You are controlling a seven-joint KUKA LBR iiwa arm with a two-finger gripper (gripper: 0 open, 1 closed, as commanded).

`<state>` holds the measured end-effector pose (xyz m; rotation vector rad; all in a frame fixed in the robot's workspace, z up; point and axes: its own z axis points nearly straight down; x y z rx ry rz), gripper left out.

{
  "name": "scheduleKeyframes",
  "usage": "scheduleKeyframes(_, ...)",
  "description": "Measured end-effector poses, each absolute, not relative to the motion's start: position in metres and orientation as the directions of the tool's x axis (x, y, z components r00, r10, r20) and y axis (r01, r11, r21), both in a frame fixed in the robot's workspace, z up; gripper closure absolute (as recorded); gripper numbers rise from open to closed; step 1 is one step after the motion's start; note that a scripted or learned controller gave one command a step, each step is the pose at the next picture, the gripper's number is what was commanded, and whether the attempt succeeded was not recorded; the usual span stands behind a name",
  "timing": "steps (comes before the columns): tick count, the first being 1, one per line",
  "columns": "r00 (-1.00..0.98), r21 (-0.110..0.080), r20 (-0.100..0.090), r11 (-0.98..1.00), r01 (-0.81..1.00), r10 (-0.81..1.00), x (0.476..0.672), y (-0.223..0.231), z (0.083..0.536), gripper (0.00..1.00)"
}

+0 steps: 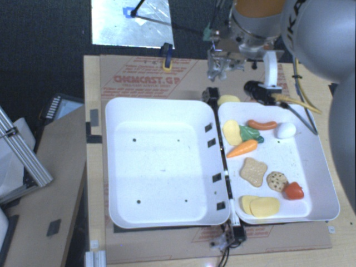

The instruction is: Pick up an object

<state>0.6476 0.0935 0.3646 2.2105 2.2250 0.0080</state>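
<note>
Red print on the cardboard sheet [150, 77] under the bins seems to read "CHEMCAST GP". Just right of the smooth left bin [161, 204], the right bin [320, 166] holds glossy toy food: an orange carrot [242, 148], sausage [261, 124], white egg [286, 130], speckled cookie [276, 180], toast slice [253, 171]. The metal gripper [221, 65] hangs above that bin's far edge, apparently holding nothing; I cannot tell its opening.

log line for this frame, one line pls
arm: above bins' far edge | gripper: nothing held | right bin: toy food | phase: pre-grasp

Dark floor [44, 43]; shiny sheet [130, 15], perhaps foil.
</note>
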Motion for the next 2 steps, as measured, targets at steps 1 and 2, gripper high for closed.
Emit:
scheduleKeyframes(1, -0.013, -0.004, 0.003, 0.013, 1.000, 1.000, 0.617, 0.191, 0.306, 1.00)
scheduleKeyframes(2, -0.009, 0.003, 0.000, 0.009, 1.000, 1.000, 0.620, 0.184, 0.321, 1.00)
